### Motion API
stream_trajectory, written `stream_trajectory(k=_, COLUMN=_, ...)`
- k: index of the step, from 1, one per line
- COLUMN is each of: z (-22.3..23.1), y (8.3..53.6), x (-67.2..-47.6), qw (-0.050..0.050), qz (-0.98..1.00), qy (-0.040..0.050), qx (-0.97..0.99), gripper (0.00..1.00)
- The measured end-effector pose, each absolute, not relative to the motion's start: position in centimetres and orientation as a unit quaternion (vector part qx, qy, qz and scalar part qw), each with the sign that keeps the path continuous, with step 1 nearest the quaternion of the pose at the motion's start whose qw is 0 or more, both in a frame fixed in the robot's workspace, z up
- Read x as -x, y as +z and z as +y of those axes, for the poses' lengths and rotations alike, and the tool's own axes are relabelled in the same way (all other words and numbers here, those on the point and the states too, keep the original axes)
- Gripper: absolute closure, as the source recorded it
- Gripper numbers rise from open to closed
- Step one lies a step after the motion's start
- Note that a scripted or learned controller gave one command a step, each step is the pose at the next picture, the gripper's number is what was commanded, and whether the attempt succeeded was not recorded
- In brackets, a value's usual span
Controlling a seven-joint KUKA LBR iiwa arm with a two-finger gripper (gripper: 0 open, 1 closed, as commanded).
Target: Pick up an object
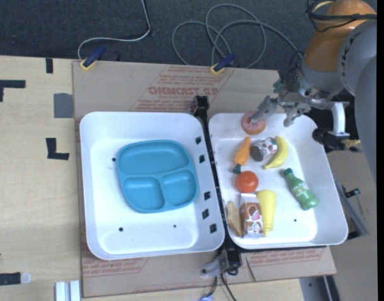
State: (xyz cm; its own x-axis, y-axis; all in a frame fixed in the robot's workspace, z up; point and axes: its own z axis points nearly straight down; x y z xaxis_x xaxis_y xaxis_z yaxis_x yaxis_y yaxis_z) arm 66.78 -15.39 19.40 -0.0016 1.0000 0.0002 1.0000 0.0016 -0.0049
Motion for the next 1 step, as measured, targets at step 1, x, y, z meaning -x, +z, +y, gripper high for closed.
stream_trajectory(k=1, z=-12.26, y=9.88, x=-66.27, qw=0.001, qz=-0.708, qy=0.0016, qx=0.707, gripper=0.00)
